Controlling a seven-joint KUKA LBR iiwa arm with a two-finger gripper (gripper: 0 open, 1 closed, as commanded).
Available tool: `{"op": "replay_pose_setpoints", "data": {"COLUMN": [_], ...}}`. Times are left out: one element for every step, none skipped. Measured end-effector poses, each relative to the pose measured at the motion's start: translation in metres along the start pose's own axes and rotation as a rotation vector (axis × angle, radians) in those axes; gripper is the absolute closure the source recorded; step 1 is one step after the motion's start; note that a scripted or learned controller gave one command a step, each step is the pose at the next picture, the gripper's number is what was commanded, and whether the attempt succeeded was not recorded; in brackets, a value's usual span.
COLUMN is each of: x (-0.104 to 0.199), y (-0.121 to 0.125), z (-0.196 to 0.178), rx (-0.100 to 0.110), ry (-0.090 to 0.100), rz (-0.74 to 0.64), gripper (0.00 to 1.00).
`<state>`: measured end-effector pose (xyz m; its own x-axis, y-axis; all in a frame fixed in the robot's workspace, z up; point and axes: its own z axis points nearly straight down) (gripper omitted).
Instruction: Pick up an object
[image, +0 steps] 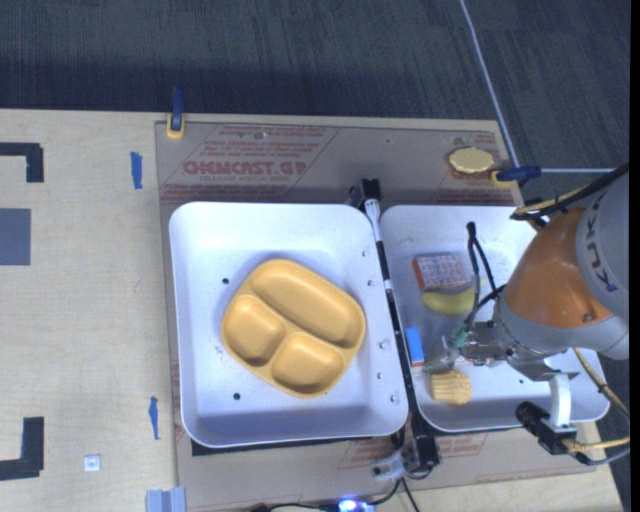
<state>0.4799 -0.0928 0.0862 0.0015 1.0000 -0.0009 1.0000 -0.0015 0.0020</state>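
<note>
Wooden bench (80, 330), two white bins; left bin (200, 240) has a yellow tray (292, 326). Gripper (462, 350) hangs low in the right bin (480, 415) by a corn cob (450, 386). Can't tell its grip.

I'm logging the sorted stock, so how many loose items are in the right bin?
4: a patterned red pack at the back, a yellow piece just in front, a blue item by the left wall, a corn-like piece in front. The arm may hide more.

Overhead slant on both bins (190, 300)
</note>
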Motion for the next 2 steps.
{"op": "replay_pose_setpoints", "data": {"x": [-0.0001,-0.0001], "y": [0.0,0.0], "z": [0.0001,0.0001], "rx": [0.0,0.0], "ry": [0.0,0.0], "rz": [-0.001,0.0], "gripper": [0.0,0.0]}}
